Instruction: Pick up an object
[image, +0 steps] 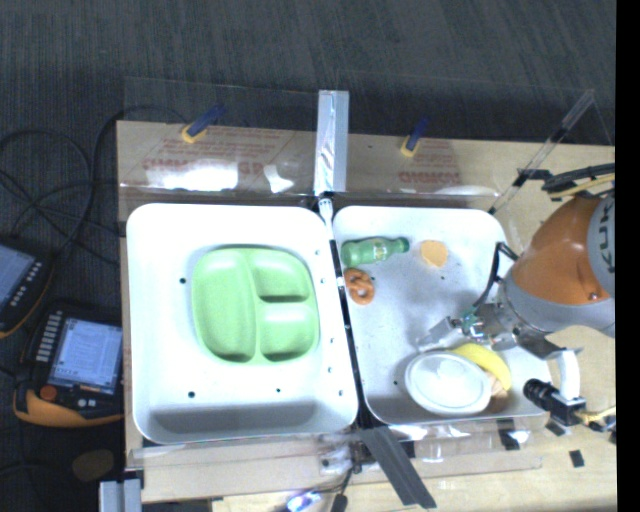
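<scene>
Yellow curved banana (487, 364) beside end effector (462, 325) (grip state unreadable); approach squarely, avoid round white bowl (447, 383).

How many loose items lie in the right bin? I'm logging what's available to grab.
5: a green plastic bottle and orange pretzel-shaped toy near the left wall, a small orange round piece at the top, a white round bowl and yellow banana at the bottom. The arm may hide others.

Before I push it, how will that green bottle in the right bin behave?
The green bottle lies on its side, so it will likely roll. It looks small and light, probably skidding on the smooth white bin floor. Its rounded body may slip from a pinch.
</scene>
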